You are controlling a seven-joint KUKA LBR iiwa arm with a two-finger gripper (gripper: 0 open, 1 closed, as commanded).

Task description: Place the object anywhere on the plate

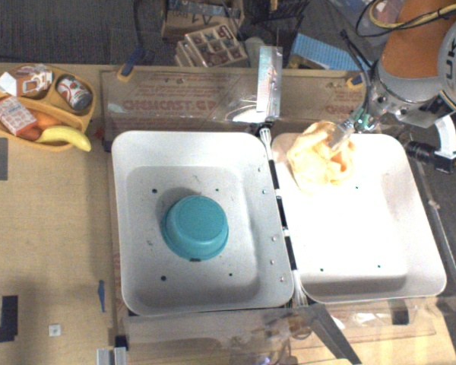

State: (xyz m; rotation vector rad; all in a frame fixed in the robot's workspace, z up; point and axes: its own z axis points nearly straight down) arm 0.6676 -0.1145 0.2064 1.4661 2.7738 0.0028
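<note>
One yellow tray sits at the far left of the bench, holding a banana, a tin and some small packets. It lies well apart from both bins. Black tape marks show on the bench below it.

Next comes the left bin. The teal plate rests on its floor, a little left of and below the middle, with bare white floor all round it. Nothing lies on the plate.

Behind the bins a cardboard sheet lies flat, and a clear plastic strip stands at the back, in line with the seam where the two bins meet.

In the right bin the object, a pale yellow crumpled lump with an orange patch, lies in the far left corner, just beside the seam. The two bin rims stand between it and the plate.

The gripper reaches down at the object's upper right edge, touching or overlapping it. Glare and blur there mean I cannot tell whether it is spread or pressed together, or whether it grips the object. The arm, orange band uppermost, leans in from the top right corner, and dark cables loop behind it.
</note>
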